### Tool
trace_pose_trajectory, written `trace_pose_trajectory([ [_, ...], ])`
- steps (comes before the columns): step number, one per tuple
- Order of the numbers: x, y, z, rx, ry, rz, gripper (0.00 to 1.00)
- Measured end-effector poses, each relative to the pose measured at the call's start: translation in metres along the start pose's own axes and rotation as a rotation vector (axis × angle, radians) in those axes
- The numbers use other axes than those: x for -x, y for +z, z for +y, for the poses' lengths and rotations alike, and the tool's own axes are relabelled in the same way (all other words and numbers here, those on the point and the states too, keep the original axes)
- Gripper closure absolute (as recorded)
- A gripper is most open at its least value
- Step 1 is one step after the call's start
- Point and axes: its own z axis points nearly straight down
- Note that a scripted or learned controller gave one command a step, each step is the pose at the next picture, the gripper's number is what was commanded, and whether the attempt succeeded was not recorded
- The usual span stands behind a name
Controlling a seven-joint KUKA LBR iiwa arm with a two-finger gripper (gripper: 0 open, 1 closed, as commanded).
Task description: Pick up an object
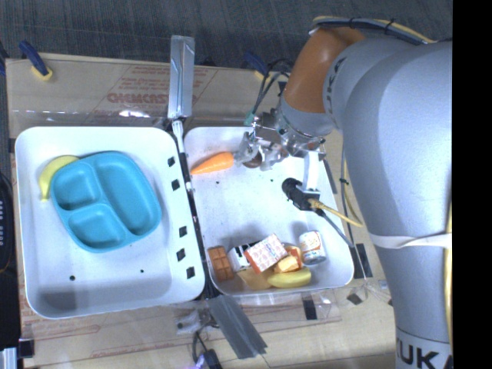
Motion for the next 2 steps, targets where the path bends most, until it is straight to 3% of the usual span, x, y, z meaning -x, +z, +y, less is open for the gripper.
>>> trace_pose_trajectory([
  [1, -0.008, -0.026, -0.064, 0.000, -0.055, 0.002, 1.00],
  [2, -0.020, -0.027, -0.053, 0.001, -0.108, 0.001, 1.00],
])
